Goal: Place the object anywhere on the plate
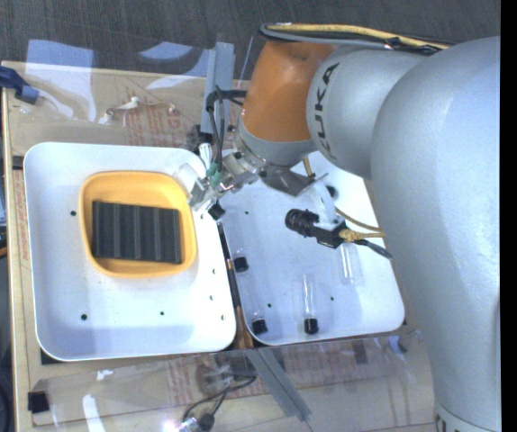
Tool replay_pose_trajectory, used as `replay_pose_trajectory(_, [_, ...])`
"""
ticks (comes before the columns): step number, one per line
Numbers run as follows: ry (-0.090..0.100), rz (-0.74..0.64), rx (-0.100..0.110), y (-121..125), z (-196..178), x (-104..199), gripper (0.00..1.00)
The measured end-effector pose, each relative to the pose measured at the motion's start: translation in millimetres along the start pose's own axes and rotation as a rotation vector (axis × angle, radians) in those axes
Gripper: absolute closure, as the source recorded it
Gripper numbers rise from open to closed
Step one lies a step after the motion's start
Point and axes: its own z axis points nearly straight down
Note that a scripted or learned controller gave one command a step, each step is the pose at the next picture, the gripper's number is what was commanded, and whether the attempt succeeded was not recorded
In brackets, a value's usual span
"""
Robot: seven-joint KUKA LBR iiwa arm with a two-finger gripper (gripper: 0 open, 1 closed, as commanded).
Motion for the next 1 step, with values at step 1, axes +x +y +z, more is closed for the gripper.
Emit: replay_pose_trajectory(1, [0.0,0.0,0.0,0.0,-0.2,-0.2,0.0])
